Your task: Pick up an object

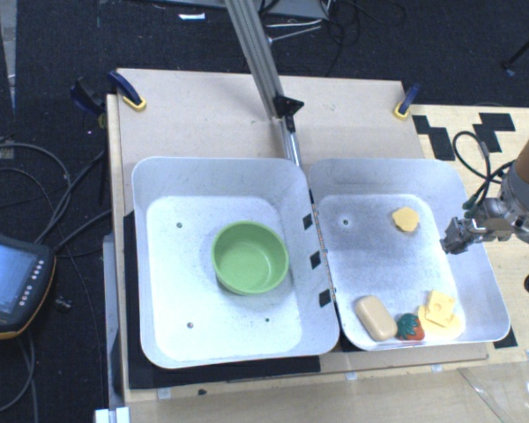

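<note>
My gripper [456,238] hangs over the right rim of the right bin [379,179], small and dark against the wall. A small yellow piece [406,220] lies on the bin floor to its left, apart from it. Along the bin's near edge sit a tan oblong block [376,316], a small red and green item [410,327] and a pale yellow flat piece [443,312]. In the left bin [172,236] stands a green bowl [250,257]. Nothing shows between the fingers.
A slanted metal pole [260,55] crosses above the back of the bench and ends near the divide between the bins. Yellow-tipped clamps [128,91] [407,100] sit at the bench's far corners. Cables [476,152] trail by the arm at right.
</note>
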Tool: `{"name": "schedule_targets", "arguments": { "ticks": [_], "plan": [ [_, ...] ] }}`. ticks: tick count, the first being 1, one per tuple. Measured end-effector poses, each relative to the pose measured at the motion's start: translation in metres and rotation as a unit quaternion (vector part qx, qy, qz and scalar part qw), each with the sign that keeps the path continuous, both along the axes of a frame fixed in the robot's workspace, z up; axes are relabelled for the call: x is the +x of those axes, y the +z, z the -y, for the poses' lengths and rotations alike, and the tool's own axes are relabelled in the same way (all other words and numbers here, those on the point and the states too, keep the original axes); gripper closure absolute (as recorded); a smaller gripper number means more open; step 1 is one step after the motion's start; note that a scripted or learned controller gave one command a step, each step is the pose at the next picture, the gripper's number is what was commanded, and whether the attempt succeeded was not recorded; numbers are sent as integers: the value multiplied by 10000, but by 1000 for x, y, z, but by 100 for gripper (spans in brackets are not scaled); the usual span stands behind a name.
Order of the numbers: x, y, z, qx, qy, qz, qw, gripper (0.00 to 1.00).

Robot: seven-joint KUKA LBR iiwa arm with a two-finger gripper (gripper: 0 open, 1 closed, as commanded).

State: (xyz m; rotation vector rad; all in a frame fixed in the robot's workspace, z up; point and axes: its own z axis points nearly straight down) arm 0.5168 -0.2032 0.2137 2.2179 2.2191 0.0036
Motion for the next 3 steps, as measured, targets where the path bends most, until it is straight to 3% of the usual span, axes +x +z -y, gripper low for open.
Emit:
{"name": "schedule_targets", "arguments": {
  "ticks": [1,3],
  "plan": [
    [1,42,1,1,0,-3,10000,100],
    [-3,46,-115,12,24,-20,10000,100]
  ]
}}
